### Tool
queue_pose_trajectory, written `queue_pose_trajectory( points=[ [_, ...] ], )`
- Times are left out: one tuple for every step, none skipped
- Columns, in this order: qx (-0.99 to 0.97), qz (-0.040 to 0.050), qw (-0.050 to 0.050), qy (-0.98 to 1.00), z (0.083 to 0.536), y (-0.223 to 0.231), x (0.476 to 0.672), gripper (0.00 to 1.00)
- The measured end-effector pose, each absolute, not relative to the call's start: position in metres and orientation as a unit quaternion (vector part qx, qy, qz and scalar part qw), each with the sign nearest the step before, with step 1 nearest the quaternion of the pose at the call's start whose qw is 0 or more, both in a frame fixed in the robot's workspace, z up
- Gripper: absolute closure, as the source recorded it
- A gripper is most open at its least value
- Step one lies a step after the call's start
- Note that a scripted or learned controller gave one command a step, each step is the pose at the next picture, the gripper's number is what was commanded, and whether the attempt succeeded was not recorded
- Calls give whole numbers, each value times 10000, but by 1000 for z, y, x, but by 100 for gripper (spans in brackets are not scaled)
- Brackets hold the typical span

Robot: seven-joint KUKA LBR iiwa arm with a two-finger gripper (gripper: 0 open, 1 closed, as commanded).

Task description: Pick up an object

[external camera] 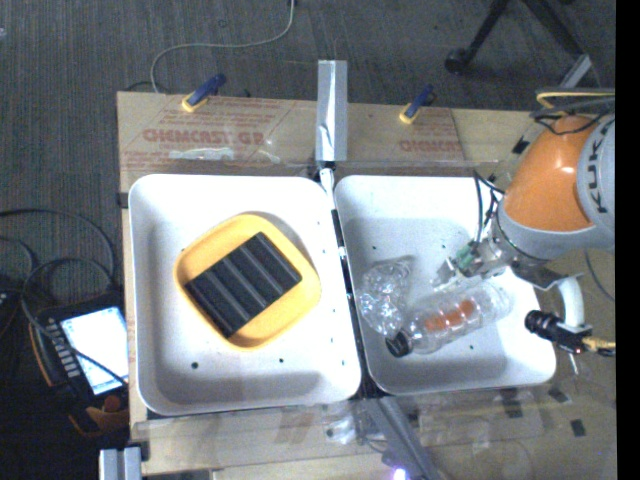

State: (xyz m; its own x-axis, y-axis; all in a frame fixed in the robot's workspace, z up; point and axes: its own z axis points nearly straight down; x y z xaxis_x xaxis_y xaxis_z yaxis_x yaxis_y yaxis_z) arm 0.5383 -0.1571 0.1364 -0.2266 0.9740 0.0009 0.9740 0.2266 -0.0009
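Your gripper sits low over the right bin, near its right side, under the arm's orange band; you cannot tell from this slant how it is set. Just below and left of it lies one clear plastic bottle on its side, dark cap toward the bin's front left, something orange showing through its wall. Whether the tool touches the bottle is unclear. Left of the bottle, just beside its cap end, sits one crumpled clear plastic piece. Across the divider, the left bin carries one yellow tray-like object with a dark ribbed top, turned at an angle, well apart from your tool. Two blue clamps grip the board behind both bins.
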Motion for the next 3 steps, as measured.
queue_pose_trajectory(
  points=[
    [-5641, -47, -64, -8257, 94, -199, 510, 0],
    [-5640, -59, -72, -8257, 103, -198, 511, 100],
    [-4827, -8, -7, -8758, 194, -119, 515, 100]
  ],
)
